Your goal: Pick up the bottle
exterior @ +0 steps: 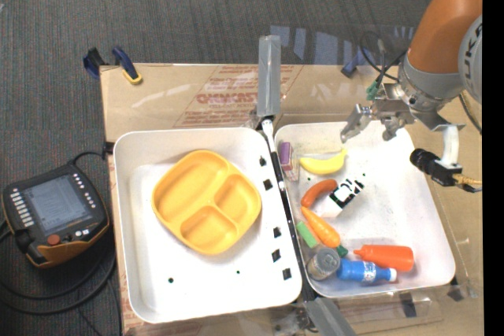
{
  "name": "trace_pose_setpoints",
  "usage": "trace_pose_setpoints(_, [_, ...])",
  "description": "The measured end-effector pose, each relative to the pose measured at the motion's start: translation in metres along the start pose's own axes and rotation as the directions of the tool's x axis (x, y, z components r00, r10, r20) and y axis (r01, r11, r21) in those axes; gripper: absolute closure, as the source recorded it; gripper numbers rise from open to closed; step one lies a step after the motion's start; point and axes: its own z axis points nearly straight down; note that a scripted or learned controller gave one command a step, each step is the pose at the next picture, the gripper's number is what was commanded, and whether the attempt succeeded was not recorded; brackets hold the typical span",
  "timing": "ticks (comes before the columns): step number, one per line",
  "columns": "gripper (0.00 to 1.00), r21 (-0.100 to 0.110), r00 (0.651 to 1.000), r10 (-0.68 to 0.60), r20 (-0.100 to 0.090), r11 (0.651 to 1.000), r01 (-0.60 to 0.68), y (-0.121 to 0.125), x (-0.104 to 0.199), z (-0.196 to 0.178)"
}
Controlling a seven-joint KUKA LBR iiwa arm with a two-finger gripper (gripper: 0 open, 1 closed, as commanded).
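Jaws (376, 122) of the grey-and-orange arm are hovering spread wide and holding nothing above the far edge of the right-hand shallow white bin (429, 204). The blue plastic bottle with a white cap (365, 273) is lying on its side at the bin's near edge, just beside the orange plastic bottle (386, 255), well apart from the jaws. Judged progress: nothing is grasped yet; approach, closure and lift are all remaining.

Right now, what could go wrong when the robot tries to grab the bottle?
1. The blue bottle lies flat, touching the orange bottle and a jar, so the gripper may catch the wrong thing or push them apart.
2. It sits close to the bin's near wall, leaving little room.
3. The gripper is at the bin's far side, with the banana and carrot nearby to bump.
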Motion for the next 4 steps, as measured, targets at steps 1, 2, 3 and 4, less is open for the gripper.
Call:
trace_pose_setpoints(1, [0.0, -0.001, 0.98, 0.199, 0.0, 0.98, -0.199, 0.0, 0.037, 0.141])
trace_pose_setpoints(2, [0.0, 0.0, 0.923, 0.385, 0.003, 0.923, -0.385, -0.003, 0.149, 0.042])
trace_pose_setpoints(3, [0.0, 0.0, 0.627, 0.779, 0.004, 0.627, -0.779, 0.0, 0.188, 0.043])
trace_pose_setpoints(4, [0.0, -0.001, 0.339, 0.941, 0.001, 0.339, -0.941, -0.016, 0.243, 0.043])
